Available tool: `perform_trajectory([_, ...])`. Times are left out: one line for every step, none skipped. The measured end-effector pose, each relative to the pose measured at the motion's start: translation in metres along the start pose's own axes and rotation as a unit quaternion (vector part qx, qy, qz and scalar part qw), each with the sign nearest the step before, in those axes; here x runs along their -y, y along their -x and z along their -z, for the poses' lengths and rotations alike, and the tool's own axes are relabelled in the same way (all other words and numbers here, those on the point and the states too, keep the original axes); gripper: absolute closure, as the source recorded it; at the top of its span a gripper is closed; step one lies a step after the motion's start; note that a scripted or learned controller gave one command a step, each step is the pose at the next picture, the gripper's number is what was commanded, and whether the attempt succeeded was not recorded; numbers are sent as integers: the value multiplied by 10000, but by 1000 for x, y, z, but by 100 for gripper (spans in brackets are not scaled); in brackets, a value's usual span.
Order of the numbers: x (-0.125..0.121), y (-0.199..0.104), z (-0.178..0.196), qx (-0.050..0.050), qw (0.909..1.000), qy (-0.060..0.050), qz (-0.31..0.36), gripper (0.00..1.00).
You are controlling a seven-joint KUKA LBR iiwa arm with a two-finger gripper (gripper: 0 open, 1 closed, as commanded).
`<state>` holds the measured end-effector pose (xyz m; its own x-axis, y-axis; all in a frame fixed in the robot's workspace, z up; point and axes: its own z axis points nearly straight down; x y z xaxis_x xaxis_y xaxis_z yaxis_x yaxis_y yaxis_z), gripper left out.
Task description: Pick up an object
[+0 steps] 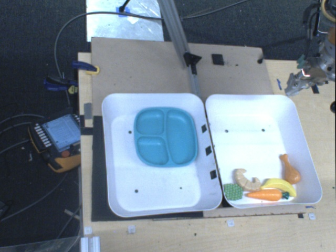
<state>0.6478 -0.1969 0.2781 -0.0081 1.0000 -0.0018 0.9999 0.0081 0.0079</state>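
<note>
Toy food, five pieces, lies bunched in the lower right corner of the right bin, all pressed toward the near wall as though the pile has slid or been swept there; any one of them would serve as the object to pick.

Contents of the right bin, lower right of the frame:
- carrot, orange, lying flat along the near wall
- banana, yellow, just behind the carrot and touching it
- drumstick, orange-brown, aslant, up against the right wall
- pale beige piece, knobbly, kind not clear, left of the banana
- small green piece, textured, at the bin's lower left corner

Rest of that bin floor is bare white.

Contents of the left bin, centre left of the frame:
- blue plate, three compartments, sitting flat in the far half, nothing in it

Gripper: upper right of the frame, outside the right bin's far corner, well apart from the food. It carries nothing. Whether its jaws are apart or together cannot be told at this size and angle.

Judgement: the pick has not begun. The crowding of the pieces against the wall and each other is likely to make a clean closing on one item awkward; the drumstick stands most apart.
</note>
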Motion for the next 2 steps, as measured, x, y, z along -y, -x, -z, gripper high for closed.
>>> perform_trajectory([-1, 0, 20, -4, 10000, -18, -4, 100])
perform_trajectory([-1, -59, 13, -8, 10000, -33, 0, 100])
